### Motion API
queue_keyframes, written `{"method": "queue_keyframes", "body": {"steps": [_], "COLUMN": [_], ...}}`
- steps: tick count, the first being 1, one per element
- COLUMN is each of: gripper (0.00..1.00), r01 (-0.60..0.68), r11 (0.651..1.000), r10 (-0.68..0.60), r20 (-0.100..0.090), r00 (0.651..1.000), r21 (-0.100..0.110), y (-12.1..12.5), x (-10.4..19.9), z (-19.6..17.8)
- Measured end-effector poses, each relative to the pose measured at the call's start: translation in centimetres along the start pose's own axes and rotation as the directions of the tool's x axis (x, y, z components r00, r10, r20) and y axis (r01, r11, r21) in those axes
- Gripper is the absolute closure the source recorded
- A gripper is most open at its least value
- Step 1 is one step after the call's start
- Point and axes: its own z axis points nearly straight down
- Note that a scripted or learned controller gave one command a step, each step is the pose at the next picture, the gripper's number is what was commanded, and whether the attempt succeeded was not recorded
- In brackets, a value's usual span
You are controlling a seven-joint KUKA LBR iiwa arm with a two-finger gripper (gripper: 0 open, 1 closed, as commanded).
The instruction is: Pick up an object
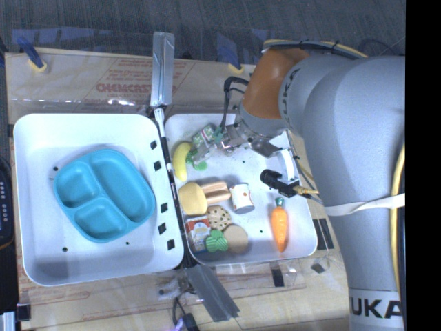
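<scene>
Carrot (280, 227) upright in frame — green top toward gripper (222, 138), jaws' state unclear, right bin (301, 243).

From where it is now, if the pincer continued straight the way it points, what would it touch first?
The pincer points left, toward the clear packet, with the banana just beyond. Depth is unclear; it may touch the bin floor first.

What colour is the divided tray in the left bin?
Light blue, seen in the camera view: the tray lies in the left bin.

Glossy blue plastic tray (103, 194) – smooth white plastic bins (27, 185)
</scene>
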Motion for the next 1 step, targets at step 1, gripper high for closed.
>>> {"method": "queue_keyframes", "body": {"steps": [1], "gripper": [0.00], "r01": [-0.043], "r11": [0.999], "r10": [0.043], "r20": [0.004], "r00": [0.999], "r21": [-0.001], "y": [-1.43], "x": [2.80], "z": [-0.06]}}
